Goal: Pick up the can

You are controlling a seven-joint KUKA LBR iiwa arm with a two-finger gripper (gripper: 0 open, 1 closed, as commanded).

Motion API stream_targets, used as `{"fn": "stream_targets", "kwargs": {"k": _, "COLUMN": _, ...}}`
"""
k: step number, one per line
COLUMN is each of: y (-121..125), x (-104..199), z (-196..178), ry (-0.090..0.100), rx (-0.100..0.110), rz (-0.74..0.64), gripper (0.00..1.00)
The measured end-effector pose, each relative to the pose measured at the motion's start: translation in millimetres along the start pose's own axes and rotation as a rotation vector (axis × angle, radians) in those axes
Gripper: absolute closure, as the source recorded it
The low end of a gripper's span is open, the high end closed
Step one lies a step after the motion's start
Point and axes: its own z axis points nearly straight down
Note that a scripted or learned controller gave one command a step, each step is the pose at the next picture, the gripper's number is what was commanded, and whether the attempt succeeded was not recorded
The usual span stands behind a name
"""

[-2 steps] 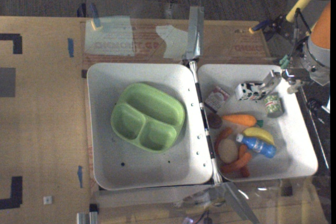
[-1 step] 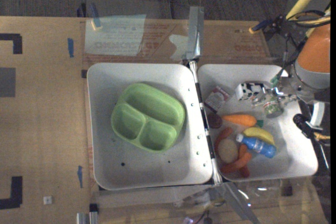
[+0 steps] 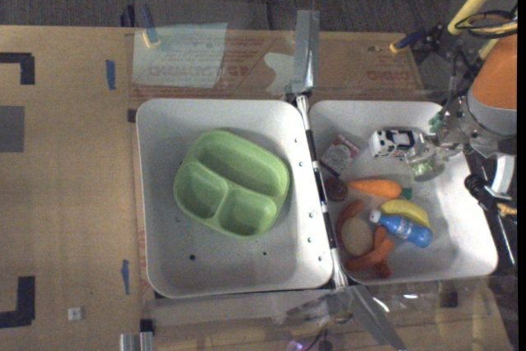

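Here the gripper [image 3: 427,156], its opening unreadable, hangs by the right bin's [image 3: 472,259] far rim, toys crowding below.

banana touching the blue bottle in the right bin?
Touching. Camera view shows the banana lying directly against the blue bottle, its lower edge overlapping the bottle's top with no white bin floor between them.

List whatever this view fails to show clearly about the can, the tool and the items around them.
- Can: no item in the right bin reads clearly as one; the small dark item by the divider is too small to identify.
- Tool: blurred and pale against the bin floor.
- Arm: cut off by the right edge.
- Round tan item: partly covered by neighbouring toys; identity unclear.
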Motion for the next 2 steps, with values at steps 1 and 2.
{"fn": "stream_targets", "kwargs": {"k": 1, "y": -43, "x": 6, "z": -6, "ry": -0.002, "rx": 0.004, "rz": 0.031, "gripper": 1.0}}
{"fn": "stream_targets", "kwargs": {"k": 2, "y": -37, "x": 85, "z": -120, "ry": -0.003, "rx": 0.002, "rz": 0.279, "gripper": 1.0}}
